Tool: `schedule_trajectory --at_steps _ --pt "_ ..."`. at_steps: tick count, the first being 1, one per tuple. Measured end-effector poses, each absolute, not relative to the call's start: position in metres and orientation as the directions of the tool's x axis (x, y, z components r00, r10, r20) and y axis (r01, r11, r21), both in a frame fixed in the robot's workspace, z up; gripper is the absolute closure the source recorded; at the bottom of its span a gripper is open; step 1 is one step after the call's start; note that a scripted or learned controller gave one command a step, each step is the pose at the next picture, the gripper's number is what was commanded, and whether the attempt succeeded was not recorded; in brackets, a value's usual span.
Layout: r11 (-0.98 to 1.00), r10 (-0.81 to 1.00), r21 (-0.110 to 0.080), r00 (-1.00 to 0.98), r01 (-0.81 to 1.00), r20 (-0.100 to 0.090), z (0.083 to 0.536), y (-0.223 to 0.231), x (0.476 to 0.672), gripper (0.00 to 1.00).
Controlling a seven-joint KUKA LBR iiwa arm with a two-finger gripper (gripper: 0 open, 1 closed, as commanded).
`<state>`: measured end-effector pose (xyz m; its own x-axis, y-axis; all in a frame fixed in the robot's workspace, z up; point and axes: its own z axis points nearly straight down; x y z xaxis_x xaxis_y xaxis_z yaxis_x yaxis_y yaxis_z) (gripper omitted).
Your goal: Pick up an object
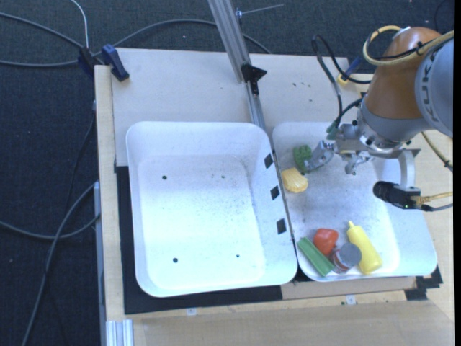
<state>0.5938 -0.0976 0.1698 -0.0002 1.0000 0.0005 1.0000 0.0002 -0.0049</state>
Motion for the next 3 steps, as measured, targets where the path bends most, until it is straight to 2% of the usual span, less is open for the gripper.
schedule_trajectory --at_steps 1,2,3 --pt "0.000 1.000 -0.005 0.000 1.000 0.001 0.111 -0.097 0.585 0.00" --pt "0.001 1.000 0.003 -0.001 1.000 0.000 0.097 -0.096 0.586 0.00" --pt "0.001 1.000 0.007 -0.001 1.000 0.001 0.109 -0.096 0.587 1.00"
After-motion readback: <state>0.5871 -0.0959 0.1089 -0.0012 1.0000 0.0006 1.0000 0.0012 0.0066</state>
